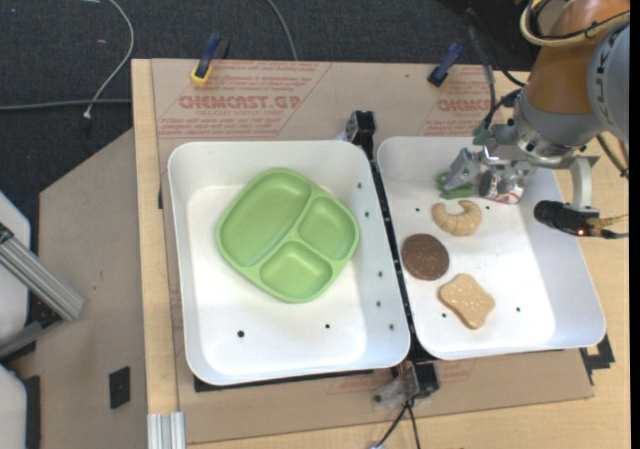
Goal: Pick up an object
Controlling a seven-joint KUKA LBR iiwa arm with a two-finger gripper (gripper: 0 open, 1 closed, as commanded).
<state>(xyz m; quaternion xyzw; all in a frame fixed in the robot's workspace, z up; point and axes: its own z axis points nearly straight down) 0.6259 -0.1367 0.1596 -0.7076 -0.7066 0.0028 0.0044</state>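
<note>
Jaws [487, 180] sat low at the right bin's [560, 327] far end, opening unreadable | croissant [458, 217] just beside them, cookie [425, 257] and toast [468, 300] nearer | we judged nothing lifted yet; grasp and raise remained

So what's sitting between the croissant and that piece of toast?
A round brown cookie lies between the croissant and the toast, slightly to the left of both, in the camera view.
</note>
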